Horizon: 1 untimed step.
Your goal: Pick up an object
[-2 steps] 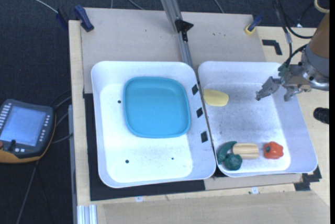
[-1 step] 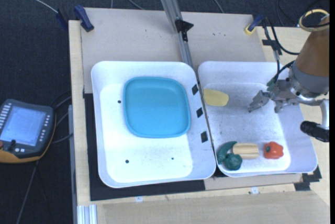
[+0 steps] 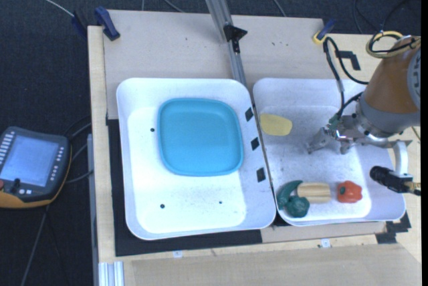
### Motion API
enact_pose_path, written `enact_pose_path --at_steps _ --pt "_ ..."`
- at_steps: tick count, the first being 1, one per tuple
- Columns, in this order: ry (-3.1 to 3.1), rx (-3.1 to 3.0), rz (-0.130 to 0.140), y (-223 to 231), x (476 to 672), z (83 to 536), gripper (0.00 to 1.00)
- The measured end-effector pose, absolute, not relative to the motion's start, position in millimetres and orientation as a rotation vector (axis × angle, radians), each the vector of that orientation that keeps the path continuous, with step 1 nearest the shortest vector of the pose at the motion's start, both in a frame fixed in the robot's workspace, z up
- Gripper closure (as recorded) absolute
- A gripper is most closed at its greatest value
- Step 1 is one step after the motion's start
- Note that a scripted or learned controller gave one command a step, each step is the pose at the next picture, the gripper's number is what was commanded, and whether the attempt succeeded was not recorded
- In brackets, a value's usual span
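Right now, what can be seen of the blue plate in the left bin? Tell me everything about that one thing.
The blue plate is a rounded-square dish, light blue all over, apparently smooth plastic, with a raised rim around a flat middle. It lies flat and right way up, with nothing on it. It sits in the upper middle of the left bin, touching only that bin's white floor. The gripper is apart from it, over the right bin.

Arm [image 3: 394, 87] cropped (right edge)
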<state>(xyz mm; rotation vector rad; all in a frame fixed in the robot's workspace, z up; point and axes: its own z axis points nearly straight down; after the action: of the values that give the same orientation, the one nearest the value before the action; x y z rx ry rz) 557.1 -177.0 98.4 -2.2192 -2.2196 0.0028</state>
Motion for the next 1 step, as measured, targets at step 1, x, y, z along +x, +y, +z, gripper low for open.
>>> enact_pose_path --at_steps 1 --pt "-2.222 -2.222 -0.002 -177.1 558.4 111.4 1.00"
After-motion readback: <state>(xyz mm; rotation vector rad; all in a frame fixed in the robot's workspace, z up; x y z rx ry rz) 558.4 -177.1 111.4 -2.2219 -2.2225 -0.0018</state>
